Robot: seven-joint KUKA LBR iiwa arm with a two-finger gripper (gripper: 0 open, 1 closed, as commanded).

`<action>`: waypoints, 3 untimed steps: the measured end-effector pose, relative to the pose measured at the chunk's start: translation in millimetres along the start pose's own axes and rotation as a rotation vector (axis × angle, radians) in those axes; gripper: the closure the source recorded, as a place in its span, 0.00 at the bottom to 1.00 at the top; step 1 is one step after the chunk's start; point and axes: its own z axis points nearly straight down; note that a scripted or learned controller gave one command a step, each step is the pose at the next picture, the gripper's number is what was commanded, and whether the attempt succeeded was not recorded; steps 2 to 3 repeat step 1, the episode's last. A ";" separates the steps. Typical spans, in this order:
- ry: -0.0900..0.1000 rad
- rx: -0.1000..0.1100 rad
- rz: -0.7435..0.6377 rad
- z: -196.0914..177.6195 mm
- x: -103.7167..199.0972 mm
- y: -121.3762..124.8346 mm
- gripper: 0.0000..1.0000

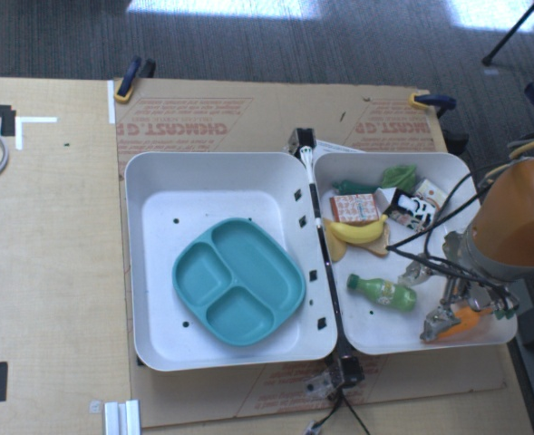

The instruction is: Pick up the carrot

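The bench (49,270) carries two white bins side by side. The left bin (158,188) holds a teal plate (239,281) with three compartments. The right bin (375,333) holds the small things, and the arm (516,216) reaches over it from 3 o'clock, with its orange band above the wrist.

The step in hand seems to be the grasp itself. The end effector (450,317) stands low at the 5 o'clock corner of the right bin, directly at the carrot (461,323). The carrot lies there near the bin's front wall, orange, partly under the metal parts. Whether it is pinched or only touched, I cannot tell. The next move, in my judgement, calls for a firm closing on the carrot and then a straight lift, slowly, because the bin wall is just beside it.

Among the other things, a green bottle (382,291) lies near the carrot at its 9 o'clock. A banana (357,234) lies further back, touching a red and white box (354,208). A black and white carton (417,208) and something green (398,178) are at 12 o'clock of the bin.

Black cables cross in front of the wrist and hide much of it. The green thing is too unclear to name.
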 end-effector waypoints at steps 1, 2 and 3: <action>-0.004 0.001 0.003 -10.0 -1.6 -0.6 1.00; -0.004 0.001 0.003 -10.0 -1.6 -0.6 1.00; -0.004 0.001 0.003 -10.0 -1.6 -0.6 1.00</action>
